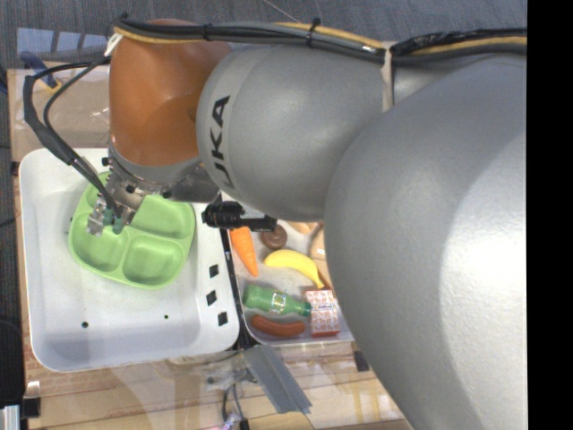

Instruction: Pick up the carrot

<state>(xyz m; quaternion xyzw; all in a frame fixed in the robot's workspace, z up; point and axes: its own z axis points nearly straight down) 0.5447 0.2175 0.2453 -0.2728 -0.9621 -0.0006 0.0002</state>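
The view is dominated by the grey arm [403, 168], which reaches in from the right and crosses above both bins. Its orange band [157, 92] is seen over the upper part of the left bin [54, 330]. Below the band, the gripper [109, 215] is positioned over the upper left compartment of a green tray [143, 249]. Whether it touches the tray cannot be told. The state of the hand cannot be told either, since its tip is small, dark and partly hidden by the wrist and cables. Nothing is seen held in it.

The tray is divided into compartments and lies tilted in the upper half of the left bin, near the bin's right wall. Black cables [54, 141] are looped from the wrist out over the bin's left edge.

The carrot [243, 247] is found in the right bin [235, 316], well apart from the gripper. It lies close to the wall shared with the left bin, its narrow end pointing toward the lower edge of the view. Its upper end is tucked under the arm.

Just right of the carrot a banana [294, 265] is seen, and above that a small brown item [276, 236], partly hidden. Below the carrot a green bottle [276, 302] lies on its side, with a reddish sausage [279, 327] beneath it and a red-and-white packet [324, 312] beside them. Much of the right bin is covered by the arm.
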